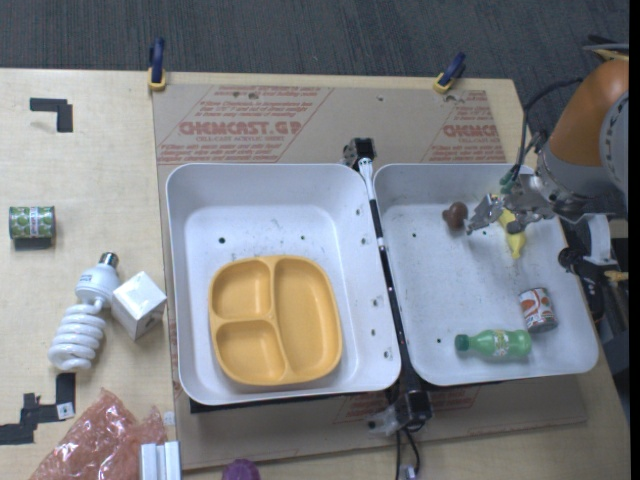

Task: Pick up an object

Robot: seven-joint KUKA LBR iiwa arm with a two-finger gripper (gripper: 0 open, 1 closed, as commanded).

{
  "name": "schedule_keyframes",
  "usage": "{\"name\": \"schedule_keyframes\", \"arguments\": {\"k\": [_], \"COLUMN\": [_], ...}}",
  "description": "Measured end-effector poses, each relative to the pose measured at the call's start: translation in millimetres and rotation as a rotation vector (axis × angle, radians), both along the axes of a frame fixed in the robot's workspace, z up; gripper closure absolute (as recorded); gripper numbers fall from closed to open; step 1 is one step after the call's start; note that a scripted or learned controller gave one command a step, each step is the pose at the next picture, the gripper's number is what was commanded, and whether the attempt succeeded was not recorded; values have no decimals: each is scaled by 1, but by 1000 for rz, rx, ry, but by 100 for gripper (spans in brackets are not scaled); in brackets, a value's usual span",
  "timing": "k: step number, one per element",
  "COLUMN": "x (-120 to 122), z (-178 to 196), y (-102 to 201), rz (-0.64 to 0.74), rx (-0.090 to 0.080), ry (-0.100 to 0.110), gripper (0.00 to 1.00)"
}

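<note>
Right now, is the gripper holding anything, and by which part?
Cannot be told. The gripper sits low in the right bin beside a yellow object, but a hold isn't clear.

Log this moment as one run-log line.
end effector: over right bin, beside yellow object | brown object: nearby | can, green bottle: untouched

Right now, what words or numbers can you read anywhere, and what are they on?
"CHEMCAST GP": red print on the brown board behind the left bin, repeated.
"CHEMCAST": same print, cut off, behind the right bin.
Smaller red lines under it: too blurred to read.
Labels on the can, green bottle and green tin: too small to read.
</note>
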State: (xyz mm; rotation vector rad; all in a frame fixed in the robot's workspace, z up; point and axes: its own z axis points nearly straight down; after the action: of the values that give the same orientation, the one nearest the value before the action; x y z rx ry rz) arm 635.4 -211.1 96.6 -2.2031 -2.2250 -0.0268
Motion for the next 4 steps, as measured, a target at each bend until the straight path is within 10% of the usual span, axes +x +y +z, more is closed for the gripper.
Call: {"name": "schedule_keyframes", "arguments": {"k": [1, 2, 3, 4], "x": [0, 0, -44, -14], "z": [11, 11, -4, -4], "y": [-4, -4, 69, 116], "rz": [3, 2, -8, -8], "rx": [-14, -14, -20, -20], "ry": [-6, -6, 5, 4], "gripper": [100, 0, 0, 0]}}
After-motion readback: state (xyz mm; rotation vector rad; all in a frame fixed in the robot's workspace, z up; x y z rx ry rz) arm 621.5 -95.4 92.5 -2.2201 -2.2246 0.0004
